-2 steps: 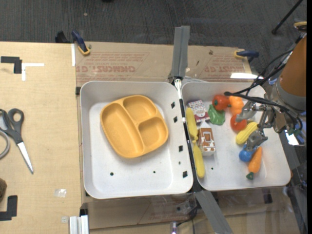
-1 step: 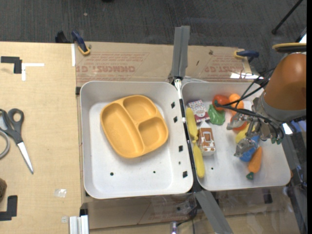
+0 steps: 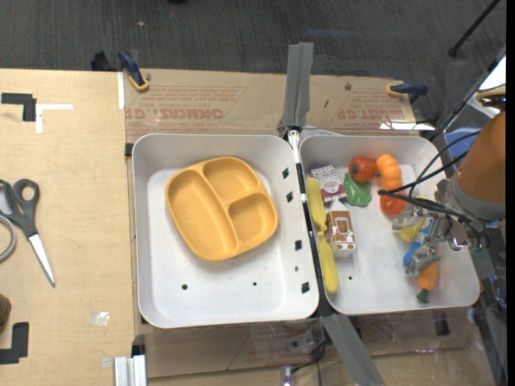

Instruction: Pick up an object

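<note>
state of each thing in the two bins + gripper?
yellow divided plate: upright, flat in left bin
small carton: lying on its side, right bin
bananas: lying along right bin's left wall
carrot: lying near gripper
gripper: low over right bin's right side, grasp unclear

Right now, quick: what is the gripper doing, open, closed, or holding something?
Gripper: low over the right bin, among the small toys at its right side; whether it is open, closed or holding anything cannot be told.
</note>
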Robot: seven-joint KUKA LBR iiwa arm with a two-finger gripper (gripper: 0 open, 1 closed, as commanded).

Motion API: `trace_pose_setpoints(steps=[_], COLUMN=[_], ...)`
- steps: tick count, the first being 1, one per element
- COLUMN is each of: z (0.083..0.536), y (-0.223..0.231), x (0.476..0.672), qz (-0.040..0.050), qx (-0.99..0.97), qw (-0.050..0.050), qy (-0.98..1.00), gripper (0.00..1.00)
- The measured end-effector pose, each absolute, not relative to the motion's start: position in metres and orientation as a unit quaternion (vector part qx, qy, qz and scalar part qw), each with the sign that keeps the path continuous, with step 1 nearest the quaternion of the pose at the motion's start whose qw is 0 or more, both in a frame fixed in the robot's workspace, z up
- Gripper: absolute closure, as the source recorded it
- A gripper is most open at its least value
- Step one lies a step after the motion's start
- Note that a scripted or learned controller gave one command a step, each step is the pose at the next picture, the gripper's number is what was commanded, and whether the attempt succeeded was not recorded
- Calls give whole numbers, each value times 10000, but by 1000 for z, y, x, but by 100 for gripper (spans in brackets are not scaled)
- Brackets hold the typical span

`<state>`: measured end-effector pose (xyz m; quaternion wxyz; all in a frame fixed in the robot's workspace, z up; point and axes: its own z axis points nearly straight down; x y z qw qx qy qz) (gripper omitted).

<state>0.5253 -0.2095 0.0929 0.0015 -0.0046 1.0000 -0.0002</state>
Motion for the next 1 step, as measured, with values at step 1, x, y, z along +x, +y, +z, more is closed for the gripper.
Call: trace_pose_setpoints(steps=[1], z=[95], y=[-220], x=[485], qz=[-5], qx=[103], qw=[54], qy=[9999], gripper=[0])
